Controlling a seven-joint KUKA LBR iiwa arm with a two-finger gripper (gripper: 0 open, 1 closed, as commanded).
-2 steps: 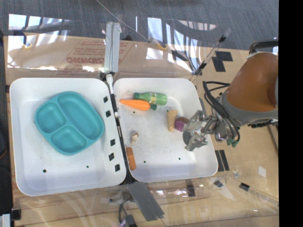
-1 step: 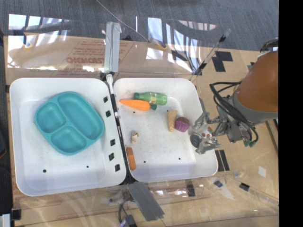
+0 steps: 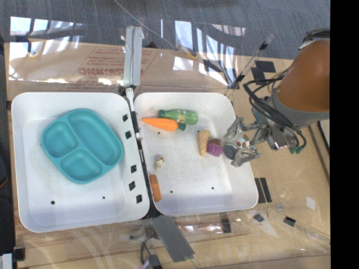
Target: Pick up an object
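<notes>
Though seemingly untouched, purple piece (image 3: 215, 147) beside jaws

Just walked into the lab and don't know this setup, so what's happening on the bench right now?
A robot arm reaches in from the right, its claw low over the right edge of the right bin, beside a small purple piece. Nothing shows between its fingers. Also in that bin lie a carrot, a green bottle, a tan cone, a small pale scrap and an orange stick. The left bin holds a teal divided plate.
</notes>
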